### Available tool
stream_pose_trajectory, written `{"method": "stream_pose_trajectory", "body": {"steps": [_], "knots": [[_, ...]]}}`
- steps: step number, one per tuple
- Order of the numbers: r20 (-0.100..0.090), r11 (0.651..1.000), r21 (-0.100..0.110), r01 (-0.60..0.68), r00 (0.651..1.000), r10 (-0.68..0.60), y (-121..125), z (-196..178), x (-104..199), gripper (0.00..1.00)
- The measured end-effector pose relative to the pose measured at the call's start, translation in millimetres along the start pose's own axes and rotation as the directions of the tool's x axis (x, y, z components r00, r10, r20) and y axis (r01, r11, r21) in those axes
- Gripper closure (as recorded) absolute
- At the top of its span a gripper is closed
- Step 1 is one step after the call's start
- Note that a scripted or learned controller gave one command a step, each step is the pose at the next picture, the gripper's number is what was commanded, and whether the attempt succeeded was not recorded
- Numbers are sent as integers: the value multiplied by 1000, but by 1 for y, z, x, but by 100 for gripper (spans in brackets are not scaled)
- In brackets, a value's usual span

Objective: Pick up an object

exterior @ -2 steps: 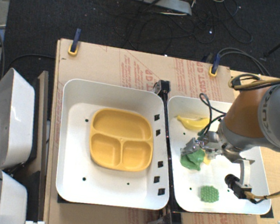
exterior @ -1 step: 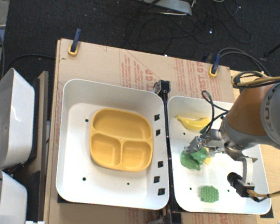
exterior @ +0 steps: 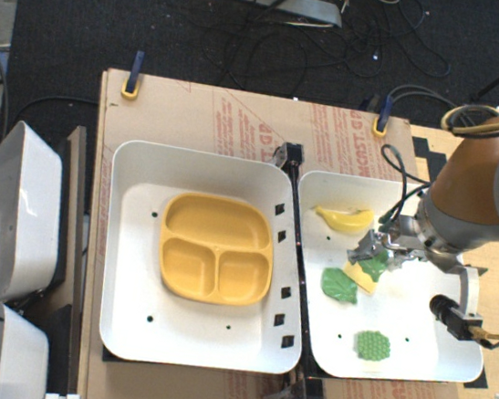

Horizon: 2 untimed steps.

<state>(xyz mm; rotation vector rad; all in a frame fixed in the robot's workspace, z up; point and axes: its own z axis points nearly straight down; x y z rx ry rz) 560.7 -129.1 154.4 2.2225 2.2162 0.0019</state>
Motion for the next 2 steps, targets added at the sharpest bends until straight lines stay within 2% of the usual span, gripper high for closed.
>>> {"method": "stream_pose_trajectory", "body": {"steps": [1, 2], "knots": [[0, 1000, -1, 5, 1000, -5, -2, -43, -1, 100], [0, 1000, 0, 7, 1000, -7, 8, -95, 3, 100]]}}
